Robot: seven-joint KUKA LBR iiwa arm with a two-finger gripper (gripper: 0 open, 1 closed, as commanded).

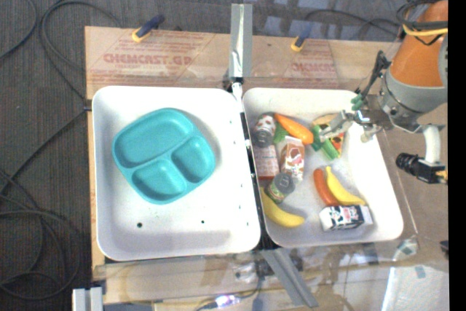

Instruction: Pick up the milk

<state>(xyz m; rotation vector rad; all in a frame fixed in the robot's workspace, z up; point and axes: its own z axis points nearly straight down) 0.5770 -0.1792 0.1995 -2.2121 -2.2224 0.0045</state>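
We see a teal divided plate (165, 154) in the left bin (109, 229); right of it, bananas (280, 212), a carrot (294, 127).

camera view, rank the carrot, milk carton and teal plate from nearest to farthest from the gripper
Measured from the gripper over the right bin's upper right part:
1. carrot, just to its left in the right bin.
2. milk carton, at that bin's bottom edge, lying on its side.
3. teal plate, over in the left bin.
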